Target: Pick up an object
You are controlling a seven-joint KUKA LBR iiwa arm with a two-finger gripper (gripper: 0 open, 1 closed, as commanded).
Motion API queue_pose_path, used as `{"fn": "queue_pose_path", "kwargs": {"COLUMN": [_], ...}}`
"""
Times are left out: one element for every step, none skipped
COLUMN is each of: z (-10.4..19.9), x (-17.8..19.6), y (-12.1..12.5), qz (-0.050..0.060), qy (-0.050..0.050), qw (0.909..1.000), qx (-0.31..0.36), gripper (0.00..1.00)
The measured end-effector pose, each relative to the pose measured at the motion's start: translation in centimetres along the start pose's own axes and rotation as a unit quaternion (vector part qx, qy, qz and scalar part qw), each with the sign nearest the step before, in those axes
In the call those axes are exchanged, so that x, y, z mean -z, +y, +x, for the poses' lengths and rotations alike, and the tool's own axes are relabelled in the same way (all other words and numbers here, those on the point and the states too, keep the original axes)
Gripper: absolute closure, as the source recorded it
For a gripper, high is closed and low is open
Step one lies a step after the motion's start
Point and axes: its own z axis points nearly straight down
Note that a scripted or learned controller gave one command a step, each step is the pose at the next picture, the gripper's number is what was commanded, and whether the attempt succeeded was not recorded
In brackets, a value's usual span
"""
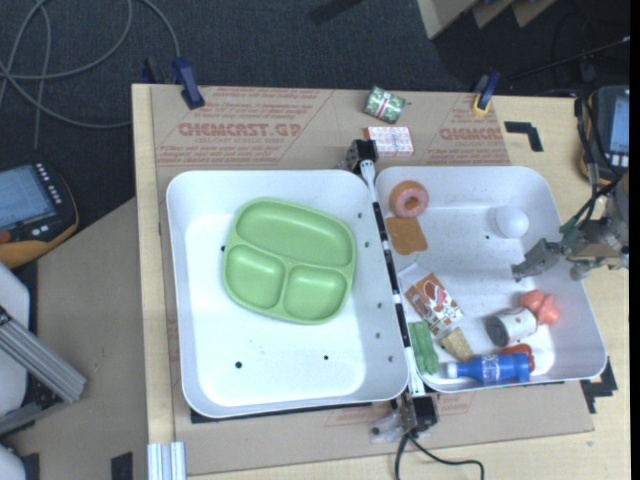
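The right bin (470, 183) holds several small objects: a pink donut (408, 200), a brown cracker (406, 235), a white ball (511, 222), a snack packet (437, 303), a blue bottle (492, 370), a grey-and-white cylinder (510, 326) and an orange-pink toy (540, 306). My gripper (537, 260) comes in from the right edge and hovers low over the right bin's right half. It is just above the orange-pink toy and below the white ball. Nothing shows in its grasp.
The left bin (200, 348) carries a green divided plate (290, 260). On the board behind the bins lie a green can (385, 104) and a small box (388, 140). Blue clamps (186, 81) grip the board's far edge. A green strip (422, 348) lies by the divider.
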Motion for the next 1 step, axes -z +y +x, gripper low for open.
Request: {"fn": "queue_pose_path", "kwargs": {"z": [-0.26], "x": [-7.52], "y": [-1.82], "qz": [0.0], "qy": [0.0], "qw": [1.0], "qx": [0.0], "gripper": [0.0]}}
